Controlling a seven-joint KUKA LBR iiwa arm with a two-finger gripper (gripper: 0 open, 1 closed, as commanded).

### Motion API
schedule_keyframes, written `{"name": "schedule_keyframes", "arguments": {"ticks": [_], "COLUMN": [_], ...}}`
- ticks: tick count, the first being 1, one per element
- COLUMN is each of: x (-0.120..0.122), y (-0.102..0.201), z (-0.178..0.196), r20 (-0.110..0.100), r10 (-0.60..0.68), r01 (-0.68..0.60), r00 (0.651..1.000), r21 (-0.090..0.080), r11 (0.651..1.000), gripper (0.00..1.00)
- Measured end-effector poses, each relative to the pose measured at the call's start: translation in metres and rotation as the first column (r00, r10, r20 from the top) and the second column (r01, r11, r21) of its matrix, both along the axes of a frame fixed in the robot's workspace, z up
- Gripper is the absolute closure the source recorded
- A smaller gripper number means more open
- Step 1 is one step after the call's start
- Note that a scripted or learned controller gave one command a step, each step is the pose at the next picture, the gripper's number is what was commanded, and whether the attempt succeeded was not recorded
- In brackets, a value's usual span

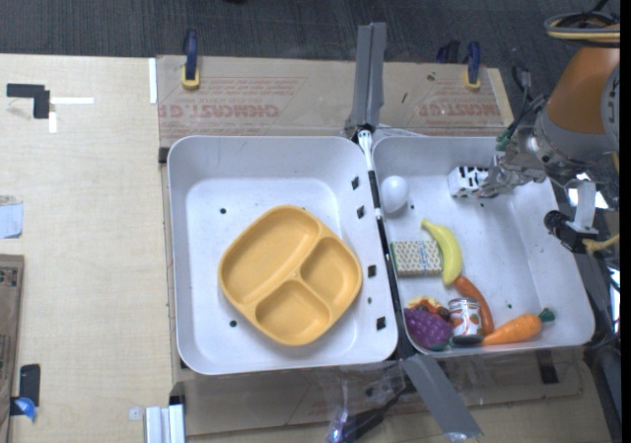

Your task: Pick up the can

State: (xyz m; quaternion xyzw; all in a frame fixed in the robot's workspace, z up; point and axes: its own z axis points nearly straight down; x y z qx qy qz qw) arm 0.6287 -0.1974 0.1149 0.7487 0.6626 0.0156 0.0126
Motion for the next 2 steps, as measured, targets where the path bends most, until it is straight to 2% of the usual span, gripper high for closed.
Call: {"name": "schedule_keyframes", "arguments": {"ticks": [1,2], "x": [0.04,0.03], "y": [0.04,0.099], "z": [0.0,0.045], "r20": [-0.003,-0.04], "r10": [-0.066,-0.162], "r01": [0.065,0.162], "r00": [0.998,0.986], "r21": [-0.014,-0.003], "r11": [0.998,0.987], "gripper": [0.0,0.0]}}
